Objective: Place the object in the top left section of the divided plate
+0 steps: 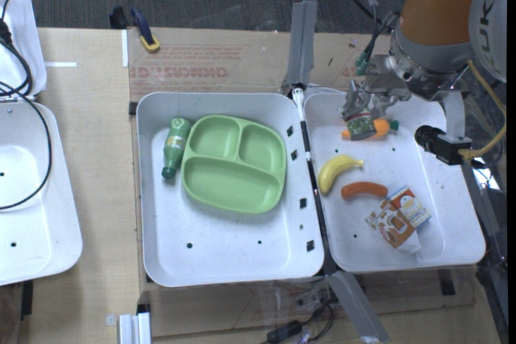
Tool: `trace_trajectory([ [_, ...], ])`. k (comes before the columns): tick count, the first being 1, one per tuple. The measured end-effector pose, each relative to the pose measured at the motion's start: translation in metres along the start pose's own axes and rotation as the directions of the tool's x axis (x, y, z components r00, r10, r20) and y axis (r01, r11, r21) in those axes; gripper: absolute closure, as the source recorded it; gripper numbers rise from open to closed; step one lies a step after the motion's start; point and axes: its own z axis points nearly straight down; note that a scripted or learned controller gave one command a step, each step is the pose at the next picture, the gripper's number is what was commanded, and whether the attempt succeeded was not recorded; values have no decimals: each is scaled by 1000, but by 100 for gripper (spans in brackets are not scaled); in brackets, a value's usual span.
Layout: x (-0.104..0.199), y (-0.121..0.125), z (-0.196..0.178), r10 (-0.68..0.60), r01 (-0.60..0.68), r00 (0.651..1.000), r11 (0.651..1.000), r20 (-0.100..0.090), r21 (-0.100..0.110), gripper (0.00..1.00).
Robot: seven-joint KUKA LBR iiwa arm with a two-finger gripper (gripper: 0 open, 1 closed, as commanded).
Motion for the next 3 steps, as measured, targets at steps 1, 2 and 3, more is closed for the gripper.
trace_trajectory([
  [1,-39,49,-14,-73,73,997,997,1,-1,100],
  [2,29,62,34,-52,52,999,999,0,1,100],
  [3,111,72,42,24,-24,1000,1000,0,-1,100],
])
